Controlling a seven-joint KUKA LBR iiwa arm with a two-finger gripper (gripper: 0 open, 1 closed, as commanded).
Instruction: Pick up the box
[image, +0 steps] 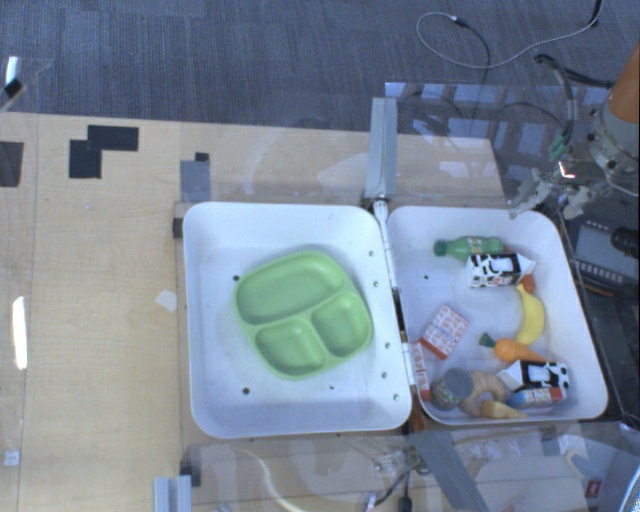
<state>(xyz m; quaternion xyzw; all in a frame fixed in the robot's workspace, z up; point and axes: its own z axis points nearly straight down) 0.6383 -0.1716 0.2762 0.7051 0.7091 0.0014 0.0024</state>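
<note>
The box (444, 331) lies flat on the floor of the right bin (565, 250), toward its 8 o'clock side, a small red-and-white checked carton turned at an angle to the bin walls. It looks light and stiff, most likely thin card (so a hard squeeze could crush it), with a smooth printed face that may slip. Lying flat, it offers little height; my guess is that the best hold is across its two long edges, fingers coming straight down and turned to match its tilt. Bare white floor surrounds it on every side. The nearest neighbours are a carrot (514, 350) at its 3 o'clock and a grey round lid (455, 386) at its 6 o'clock, both apart from it. The tool (560, 192) hangs over the bin's 1 o'clock corner, well apart from the box, and whether it is open or closed I cannot tell.
</note>
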